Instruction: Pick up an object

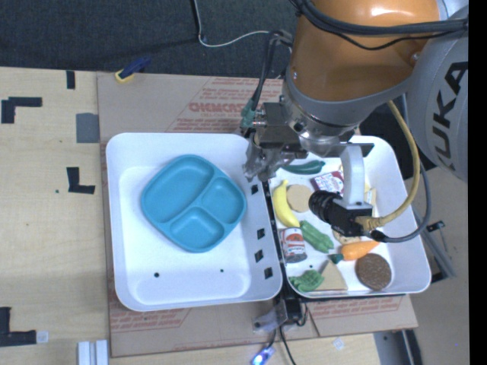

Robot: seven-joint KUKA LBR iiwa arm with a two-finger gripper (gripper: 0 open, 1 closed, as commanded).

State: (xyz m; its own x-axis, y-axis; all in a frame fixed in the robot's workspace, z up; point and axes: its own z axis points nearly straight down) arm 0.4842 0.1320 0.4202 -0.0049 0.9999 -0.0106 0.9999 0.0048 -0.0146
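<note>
The right bin [396, 166] holds small toy foods: a banana [284, 204], a green pepper-like piece [316, 236], a carrot [358, 249], a small can [294, 243] and a brown round cookie [374, 271]. The left bin [122, 173] holds a blue divided plate [193, 202]. The gripper [262, 158] hangs over the wall between the bins; I cannot tell how its jaws stand. The banana is probably light, stiff and smooth; taking it across its middle seems best.

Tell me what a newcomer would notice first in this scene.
The big orange band of the arm fills the top right, hanging over the right bin. A bright blue divided plate lies alone in the left bin. The right bin is crowded with toy food, among it a banana and a carrot.
</note>
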